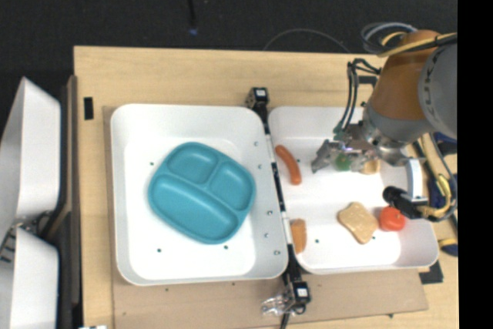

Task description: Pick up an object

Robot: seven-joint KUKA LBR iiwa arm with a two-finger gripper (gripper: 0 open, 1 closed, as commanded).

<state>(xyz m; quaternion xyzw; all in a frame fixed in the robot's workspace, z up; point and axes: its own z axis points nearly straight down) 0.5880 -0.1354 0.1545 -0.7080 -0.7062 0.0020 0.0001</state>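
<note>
The likeliest target is the sausage, an orange-red link lying in the right bin close to the wall that bin shares with the left one, roughly midway along that wall. Its long axis runs on a slant, one end toward the desk's far edge and the shared wall, the other toward the near edge and a little further into the bin. It points at neither the jaws nor the arm; it lies nearly crosswise to the line between them.

From the gripper the sausage lies toward the left bin, near but apart, with bare white bin floor between. The jaws seem to stand apart with nothing between them (the tips are dark and small, so this is a reading, not a certainty). A grasp would probably want the jaws closing across the link's short width.

Further out in the right bin: a smaller orange piece touching the shared wall nearer the desk's front edge, a slice of toast, and a red piece just beside it. The left bin holds a teal divided plate.
</note>
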